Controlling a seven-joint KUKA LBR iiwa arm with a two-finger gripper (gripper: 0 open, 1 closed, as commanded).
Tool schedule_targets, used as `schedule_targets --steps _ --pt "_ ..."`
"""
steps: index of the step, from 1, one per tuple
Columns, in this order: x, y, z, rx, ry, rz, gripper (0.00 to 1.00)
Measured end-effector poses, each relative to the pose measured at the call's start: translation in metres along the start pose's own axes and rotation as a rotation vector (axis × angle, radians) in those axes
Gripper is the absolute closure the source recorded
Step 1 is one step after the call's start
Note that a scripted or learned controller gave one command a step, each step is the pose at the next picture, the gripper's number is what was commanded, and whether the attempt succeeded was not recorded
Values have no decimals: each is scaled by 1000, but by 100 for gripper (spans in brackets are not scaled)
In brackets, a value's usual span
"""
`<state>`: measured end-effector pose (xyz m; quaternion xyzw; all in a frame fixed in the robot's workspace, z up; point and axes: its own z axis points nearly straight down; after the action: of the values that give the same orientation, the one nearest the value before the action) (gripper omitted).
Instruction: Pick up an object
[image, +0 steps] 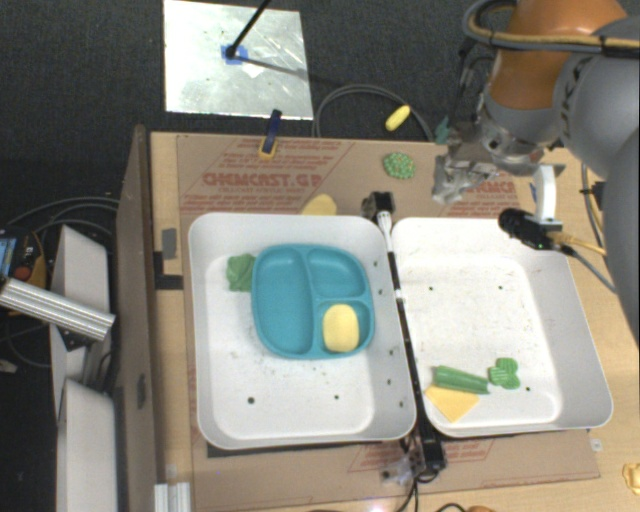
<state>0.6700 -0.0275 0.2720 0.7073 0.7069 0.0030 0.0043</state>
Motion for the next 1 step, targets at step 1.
schedule_targets --steps 1 --pt "65 -4 93 16 4 -10 100"
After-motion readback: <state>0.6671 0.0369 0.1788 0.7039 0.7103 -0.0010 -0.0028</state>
